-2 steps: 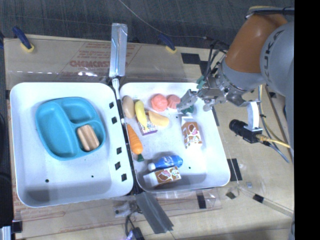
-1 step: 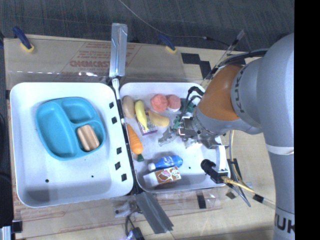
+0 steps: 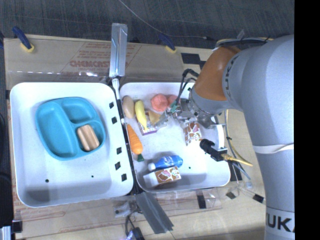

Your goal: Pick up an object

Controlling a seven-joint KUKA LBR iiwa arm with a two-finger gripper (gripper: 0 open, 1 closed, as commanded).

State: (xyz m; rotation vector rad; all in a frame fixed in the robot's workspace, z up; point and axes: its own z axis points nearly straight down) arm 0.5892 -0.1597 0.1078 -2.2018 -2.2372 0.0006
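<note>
Hovering low in the right bin (image 3: 220, 176), gripper (image 3: 176, 112) just right of centre frame among peach (image 3: 160, 102), banana (image 3: 140, 112) and brown packet (image 3: 193, 132) — fingers' state impossible to tell; best to centre over one item, descend straight, avoid neighbours.

Grey arm (image 3: 265, 114), orange band (image 3: 212, 79), black cables (image 3: 186, 81)

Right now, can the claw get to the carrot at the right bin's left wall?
Probably yes. The carrot lies uncovered on the right bin floor with nothing stacked on it. The claw sits nearby over the banana cluster; the bin wall beside the carrot may crowd one finger.
</note>
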